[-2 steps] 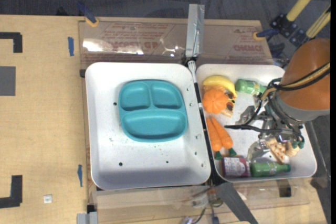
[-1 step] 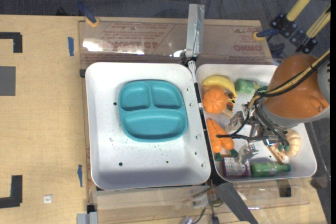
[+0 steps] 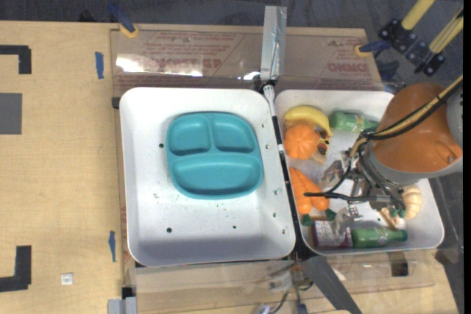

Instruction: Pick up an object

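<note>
Grey arm (image 3: 430,132) reaching from right, wrist bent down, pincer (image 3: 353,191) lowered

Left shallow white bin (image 3: 140,180): teal three-compartment plastic tray (image 3: 214,155) at centre, bare floor all round it. Right shallow white bin (image 3: 434,232): crowded — yellow banana (image 3: 307,115), orange pumpkin-shaped toy (image 3: 302,141), carrot-orange piece (image 3: 303,186), green bottle (image 3: 377,236) along near edge; grey-and-orange arm (image 3: 416,136) overhangs its middle.
</note>
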Motion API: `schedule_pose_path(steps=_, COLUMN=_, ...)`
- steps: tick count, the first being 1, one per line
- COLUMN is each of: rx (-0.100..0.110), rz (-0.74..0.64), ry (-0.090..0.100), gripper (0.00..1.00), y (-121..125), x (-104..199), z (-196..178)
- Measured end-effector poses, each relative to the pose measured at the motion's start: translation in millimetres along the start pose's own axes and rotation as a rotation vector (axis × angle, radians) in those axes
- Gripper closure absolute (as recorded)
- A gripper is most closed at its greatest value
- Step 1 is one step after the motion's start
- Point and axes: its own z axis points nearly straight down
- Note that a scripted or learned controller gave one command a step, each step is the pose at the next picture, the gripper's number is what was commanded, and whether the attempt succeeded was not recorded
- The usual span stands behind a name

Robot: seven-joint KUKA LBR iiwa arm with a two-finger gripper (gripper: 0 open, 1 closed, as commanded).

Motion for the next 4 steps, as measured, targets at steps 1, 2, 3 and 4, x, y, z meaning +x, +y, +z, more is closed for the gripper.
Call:
schedule_pose_path(steps=1, rx=0.004, rz=0.082, ry=-0.004, gripper=0.0, y=-8, x=-25, z=0)
schedule_pose_path(steps=2, rx=-0.002, rz=0.0, ry=0.043, gripper=0.0, y=-14, x=-163, z=8)
schedule_pose_path(steps=3, rx=0.0, rz=0.111, ry=0.012, gripper=0.0, y=-3, x=-74, z=7)
schedule_pose_path(steps=4, rx=0.004, rz=0.167, ry=0.004, gripper=0.0, y=-31, x=-13, z=5)
